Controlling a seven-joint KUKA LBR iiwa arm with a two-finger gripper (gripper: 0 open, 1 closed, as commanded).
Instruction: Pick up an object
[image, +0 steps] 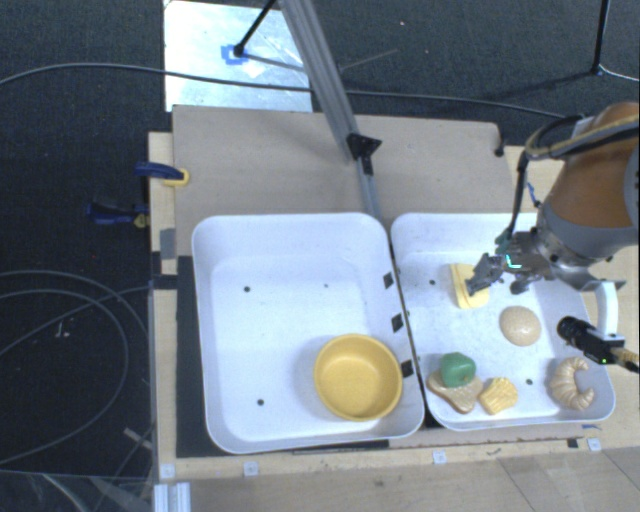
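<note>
Camera view shows the claw (487, 275) low in the right bin (425, 235), touching the upper right end of a yellow wedge-shaped piece (465, 287). This piece lies just left and below the claw, its long axis running up and down in the picture. Whether the claw is released or clenched, I cannot tell. A beige round piece (520, 325) lies near, lower right.

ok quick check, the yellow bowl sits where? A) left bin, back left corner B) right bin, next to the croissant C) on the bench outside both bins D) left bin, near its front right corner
D: the yellow bowl rests in the left bin, toward its front right corner, close to the wall shared with the right bin.
</note>
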